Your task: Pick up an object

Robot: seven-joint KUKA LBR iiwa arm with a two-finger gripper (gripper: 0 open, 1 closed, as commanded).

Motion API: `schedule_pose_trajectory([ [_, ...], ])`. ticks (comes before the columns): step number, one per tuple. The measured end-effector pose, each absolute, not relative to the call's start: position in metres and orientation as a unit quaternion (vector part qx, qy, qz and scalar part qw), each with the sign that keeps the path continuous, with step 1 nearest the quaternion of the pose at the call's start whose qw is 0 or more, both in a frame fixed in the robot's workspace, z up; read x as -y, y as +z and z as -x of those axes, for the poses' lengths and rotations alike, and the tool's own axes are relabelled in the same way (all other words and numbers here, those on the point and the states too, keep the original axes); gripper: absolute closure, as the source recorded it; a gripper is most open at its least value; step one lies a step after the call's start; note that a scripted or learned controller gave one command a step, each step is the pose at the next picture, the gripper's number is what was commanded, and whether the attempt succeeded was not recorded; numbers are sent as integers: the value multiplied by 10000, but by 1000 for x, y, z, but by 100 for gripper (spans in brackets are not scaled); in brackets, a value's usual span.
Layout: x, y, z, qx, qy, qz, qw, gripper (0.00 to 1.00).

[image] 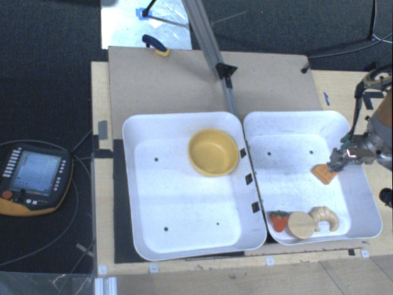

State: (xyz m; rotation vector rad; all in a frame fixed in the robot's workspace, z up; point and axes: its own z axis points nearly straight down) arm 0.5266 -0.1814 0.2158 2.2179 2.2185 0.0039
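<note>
Camera view looks down at a slant on two white bins side by side. Left bin holds a yellow bowl, upright, near its upper right corner. Right bin holds four small items. An orange block lies toward the right side, mid-height. Along the lower edge sit a red strawberry-like piece, a tan disc touching it, and a pale croissant shape just beside the disc. Arm enters from the right; the gripper sits low over the right bin, its tip just above and right of the orange block, close to or touching it. Contact cannot be confirmed, and whether the pincer is spread or clenched cannot be told at this resolution. A pendant with lit screen rests on the dark floor, left of the bench.
</note>
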Motion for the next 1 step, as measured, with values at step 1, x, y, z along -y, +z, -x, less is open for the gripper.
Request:
schedule_pose_trajectory([
  [1,182,269,-528,-7074,15,-7068,23,100],
])
